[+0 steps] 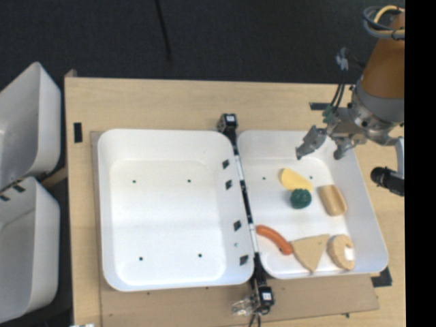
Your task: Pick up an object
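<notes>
Your claw [325, 142] hangs open and empty over the right bin's [272, 142] far right corner. The nearest thing, a yellow piece [294, 178], lies apart from it toward the bin's middle, touching a green ball [300, 198].

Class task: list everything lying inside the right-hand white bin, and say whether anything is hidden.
In the right bin: yellow piece, dark green ball, two bread-like pieces, tan wedge, orange-red sausage. The gripper covers some floor at the bin's far edge.
</notes>
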Motion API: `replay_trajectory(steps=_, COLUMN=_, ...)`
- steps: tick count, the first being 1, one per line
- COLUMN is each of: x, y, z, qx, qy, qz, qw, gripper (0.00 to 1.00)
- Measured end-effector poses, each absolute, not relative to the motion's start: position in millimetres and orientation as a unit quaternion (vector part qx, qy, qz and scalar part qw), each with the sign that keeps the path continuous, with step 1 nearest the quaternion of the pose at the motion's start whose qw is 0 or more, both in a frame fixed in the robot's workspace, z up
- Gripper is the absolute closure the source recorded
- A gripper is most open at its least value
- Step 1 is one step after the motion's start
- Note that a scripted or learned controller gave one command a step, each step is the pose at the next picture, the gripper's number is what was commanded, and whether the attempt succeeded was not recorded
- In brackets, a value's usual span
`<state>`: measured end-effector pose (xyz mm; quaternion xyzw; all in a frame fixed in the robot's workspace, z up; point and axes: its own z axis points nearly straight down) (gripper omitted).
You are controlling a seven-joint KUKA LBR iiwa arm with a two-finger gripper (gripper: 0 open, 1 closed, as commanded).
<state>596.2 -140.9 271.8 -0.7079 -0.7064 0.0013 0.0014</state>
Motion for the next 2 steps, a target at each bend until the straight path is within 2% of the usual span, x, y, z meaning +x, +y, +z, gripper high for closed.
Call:
replay_trajectory(steps=1, x=601.8, y=-101, z=108, qx=-0.707, qy=-0.707, qz=0.0013, qw=0.001, gripper=0.0)
replay_trajectory(steps=2, x=653.3, y=-146, z=249, qx=-0.707, qy=-0.707, qz=-0.0022, qw=-0.007, gripper=0.0)
